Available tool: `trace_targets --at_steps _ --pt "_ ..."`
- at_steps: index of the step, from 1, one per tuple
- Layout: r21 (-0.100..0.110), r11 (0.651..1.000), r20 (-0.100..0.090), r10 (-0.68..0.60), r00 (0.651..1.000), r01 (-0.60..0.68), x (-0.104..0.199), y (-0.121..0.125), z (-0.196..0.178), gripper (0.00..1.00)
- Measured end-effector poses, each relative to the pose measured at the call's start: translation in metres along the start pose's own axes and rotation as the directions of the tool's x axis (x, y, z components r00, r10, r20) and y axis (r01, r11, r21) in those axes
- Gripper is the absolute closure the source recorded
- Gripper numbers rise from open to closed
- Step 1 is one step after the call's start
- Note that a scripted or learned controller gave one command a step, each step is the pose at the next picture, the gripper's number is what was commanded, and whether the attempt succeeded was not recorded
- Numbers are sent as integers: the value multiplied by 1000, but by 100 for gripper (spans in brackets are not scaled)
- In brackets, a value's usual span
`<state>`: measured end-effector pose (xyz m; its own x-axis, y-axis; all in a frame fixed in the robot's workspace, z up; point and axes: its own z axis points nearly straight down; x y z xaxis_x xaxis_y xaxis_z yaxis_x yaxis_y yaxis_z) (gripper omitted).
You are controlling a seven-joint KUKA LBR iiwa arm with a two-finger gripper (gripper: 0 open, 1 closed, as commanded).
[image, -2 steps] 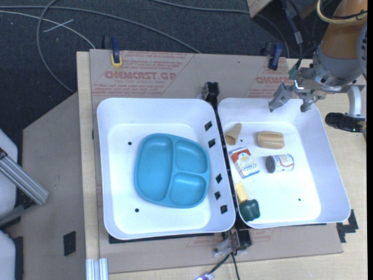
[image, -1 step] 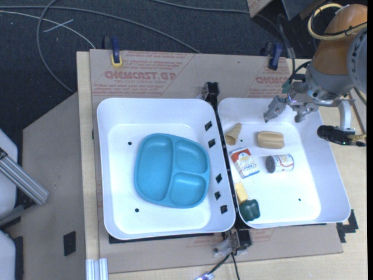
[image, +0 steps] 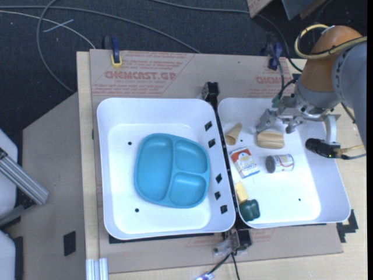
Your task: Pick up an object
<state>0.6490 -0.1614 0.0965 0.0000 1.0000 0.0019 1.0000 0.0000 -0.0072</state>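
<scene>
Logged by the far edge of the right-hand bin (image: 317, 194): gripper (image: 280, 121), jaws spread and empty, bread roll (image: 271, 139) just nearward of it, lying lengthwise along that edge.

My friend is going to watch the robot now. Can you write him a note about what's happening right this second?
Gripper: low over the far part of the right bin, at the tan block. I can't tell if it grips the block.
Right bin also has: a cone, a packet, a can and a green-and-yellow toy in its near left corner.
Left bin: a blue plate.
Done: nothing is clearly lifted yet.
Left: grab one object and lift it. The tan block looks like the likely pick.
</scene>
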Motion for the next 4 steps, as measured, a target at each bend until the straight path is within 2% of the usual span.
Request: trace_targets --at_steps 1,2,3,4 --pt "-9 1000 1 -1 1000 1 0 2 -16 100" --pt "-13 1000 3 -1 1000 1 7 5 -63 100" --pt "-15 1000 4 -1 1000 1 6 6 -129 100" --pt "-12 1000 3 -1 1000 1 6 7 -159 100"
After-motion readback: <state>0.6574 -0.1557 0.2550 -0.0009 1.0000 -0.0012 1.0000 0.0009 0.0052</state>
